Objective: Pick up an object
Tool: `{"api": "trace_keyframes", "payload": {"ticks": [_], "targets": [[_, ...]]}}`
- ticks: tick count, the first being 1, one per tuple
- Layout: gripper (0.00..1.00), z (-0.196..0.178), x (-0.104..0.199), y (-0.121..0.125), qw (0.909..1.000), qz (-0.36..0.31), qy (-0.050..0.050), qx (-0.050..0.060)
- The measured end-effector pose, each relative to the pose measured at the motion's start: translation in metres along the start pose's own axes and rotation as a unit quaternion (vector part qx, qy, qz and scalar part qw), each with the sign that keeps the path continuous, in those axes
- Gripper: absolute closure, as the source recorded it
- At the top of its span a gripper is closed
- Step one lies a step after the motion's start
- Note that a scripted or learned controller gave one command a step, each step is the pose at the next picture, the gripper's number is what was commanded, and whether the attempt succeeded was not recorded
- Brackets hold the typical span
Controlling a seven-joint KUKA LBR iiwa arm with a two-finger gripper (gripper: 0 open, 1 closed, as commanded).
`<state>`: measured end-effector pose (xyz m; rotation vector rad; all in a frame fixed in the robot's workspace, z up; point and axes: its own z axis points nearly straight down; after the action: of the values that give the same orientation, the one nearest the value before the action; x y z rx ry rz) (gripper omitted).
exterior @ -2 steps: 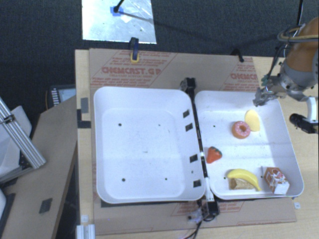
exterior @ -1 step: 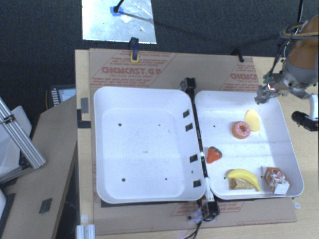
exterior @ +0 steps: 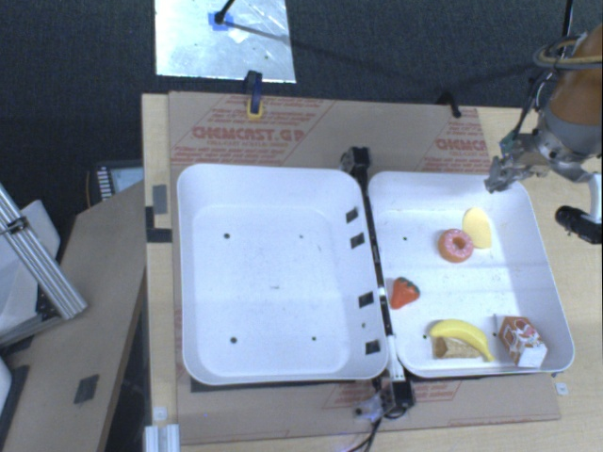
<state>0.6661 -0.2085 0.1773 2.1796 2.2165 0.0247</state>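
Note:
The right bin (exterior: pixel 528 252) holds several toy foods. A pink donut (exterior: pixel 455 245) lies beside a pale yellow piece (exterior: pixel 478 226) near the bin's back right. A red strawberry (exterior: pixel 404 292) rests by the left wall. At the front lie a banana (exterior: pixel 462 333) on a slice of bread (exterior: pixel 455 348), and a small red and white box (exterior: pixel 521 339). My gripper (exterior: pixel 504 173) hangs above the back right corner of this bin, up and to the right of the pale yellow piece, with nothing seen in it.
The left bin (exterior: pixel 273 271) sits next to the right one, joined by a black clamp strip (exterior: pixel 369 262). Cardboard (exterior: pixel 311 130) lies under both bins. A shiny metal sheet (exterior: pixel 224 26) lies at the back. An aluminium rail (exterior: pixel 38 262) stands at far left.

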Motion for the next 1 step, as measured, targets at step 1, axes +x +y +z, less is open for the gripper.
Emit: {"api": "trace_keyframes", "payload": {"ticks": [1], "targets": [[1.0, -0.0112, -0.0006, 0.0013, 1.0, -0.001, -0.001, -0.002]]}}
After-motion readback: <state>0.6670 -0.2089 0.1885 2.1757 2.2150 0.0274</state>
